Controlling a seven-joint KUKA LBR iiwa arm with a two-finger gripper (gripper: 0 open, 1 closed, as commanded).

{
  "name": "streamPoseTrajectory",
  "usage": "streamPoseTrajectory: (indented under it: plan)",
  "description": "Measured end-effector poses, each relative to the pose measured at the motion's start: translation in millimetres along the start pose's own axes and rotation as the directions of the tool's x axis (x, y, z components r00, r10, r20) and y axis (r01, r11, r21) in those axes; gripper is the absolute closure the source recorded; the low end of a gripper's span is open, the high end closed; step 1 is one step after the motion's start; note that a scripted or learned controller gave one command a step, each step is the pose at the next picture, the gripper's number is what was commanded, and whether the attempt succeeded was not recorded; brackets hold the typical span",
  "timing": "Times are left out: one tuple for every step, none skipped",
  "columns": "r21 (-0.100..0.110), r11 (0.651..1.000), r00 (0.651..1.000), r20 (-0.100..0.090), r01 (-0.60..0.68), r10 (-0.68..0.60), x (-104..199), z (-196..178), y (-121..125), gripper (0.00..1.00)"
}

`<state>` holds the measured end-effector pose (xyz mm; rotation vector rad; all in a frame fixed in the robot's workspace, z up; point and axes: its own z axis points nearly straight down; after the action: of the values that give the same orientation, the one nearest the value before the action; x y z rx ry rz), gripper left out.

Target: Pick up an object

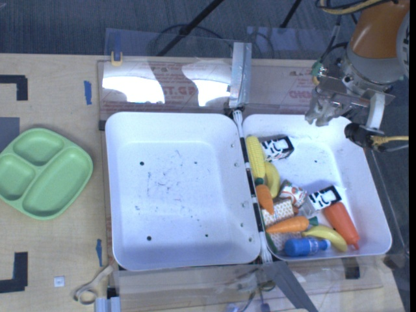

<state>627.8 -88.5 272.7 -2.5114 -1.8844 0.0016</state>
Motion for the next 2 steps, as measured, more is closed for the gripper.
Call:
streamPoseTrajectory:
  plan:
    - [-0.004,0.992,0.992,0.001,0.127,-0.127,-22,-87,-29,1.00]
    - [0.001,0.999,0.999,0.000,-0.053,0.053,69,-53,-61,1.00]
